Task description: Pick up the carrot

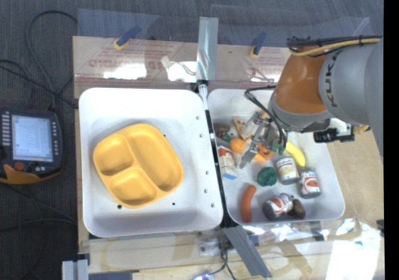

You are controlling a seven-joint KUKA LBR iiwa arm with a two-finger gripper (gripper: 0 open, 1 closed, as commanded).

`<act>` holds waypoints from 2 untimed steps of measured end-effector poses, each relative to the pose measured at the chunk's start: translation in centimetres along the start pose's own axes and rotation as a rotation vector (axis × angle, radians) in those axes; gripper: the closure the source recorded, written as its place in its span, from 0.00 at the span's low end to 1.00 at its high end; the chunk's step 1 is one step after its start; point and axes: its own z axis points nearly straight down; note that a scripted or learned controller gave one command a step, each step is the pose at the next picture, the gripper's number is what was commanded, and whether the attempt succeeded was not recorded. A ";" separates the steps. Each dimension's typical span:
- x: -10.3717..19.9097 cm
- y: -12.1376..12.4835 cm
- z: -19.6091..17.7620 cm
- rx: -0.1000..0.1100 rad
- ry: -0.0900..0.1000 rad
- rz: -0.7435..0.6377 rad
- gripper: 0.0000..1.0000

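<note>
The carrot [269,146], an orange piece with a green end, lies in the right bin [330,210] near its middle, partly covered by the wrist. My gripper [251,140] hangs low over this bin, just left of the carrot. Its two grey fingers [247,156] point down-left and stand apart, so the gripper is open. Nothing shows clamped between them. A round orange fruit [238,145] sits right by the fingertips.
The right bin also holds a banana [295,154], a green lump [267,176], three small cans [286,169], a sausage [248,202] and packets at the left wall. The left bin [100,210] holds a yellow divided tray [137,163].
</note>
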 end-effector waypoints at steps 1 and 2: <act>0.8 -1.5 -0.1 -0.003 -0.005 0.482 0.00; 0.4 -1.6 -1.3 -0.003 -0.018 0.483 1.00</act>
